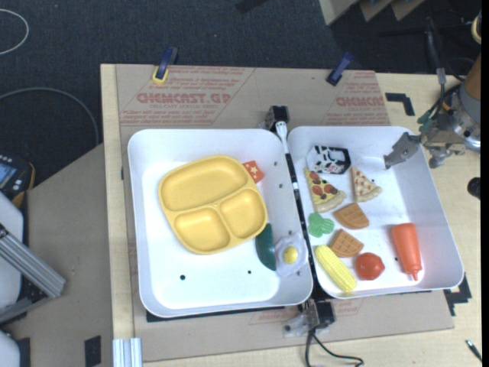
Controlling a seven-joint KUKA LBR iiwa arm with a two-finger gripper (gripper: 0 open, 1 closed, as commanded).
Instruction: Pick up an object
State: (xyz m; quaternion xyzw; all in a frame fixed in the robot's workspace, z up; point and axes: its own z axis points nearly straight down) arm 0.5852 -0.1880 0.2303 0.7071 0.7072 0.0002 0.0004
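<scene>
Left bin (153, 205): largely occupied by a yellow divided plate (212, 203); bare floor is left along the near edge.
Right bin (447, 239): its left half is crowded with toy food (340, 220); open floor is seen at the far right corner, beside the gripper (399, 154).

Overhead slanted view of both bins (145, 205)

Red print "CHEMCAST GP" on the brown board (183, 96) behind the left bin, the same red print partly readable on the board behind the right bin, nothing else legible
</scene>
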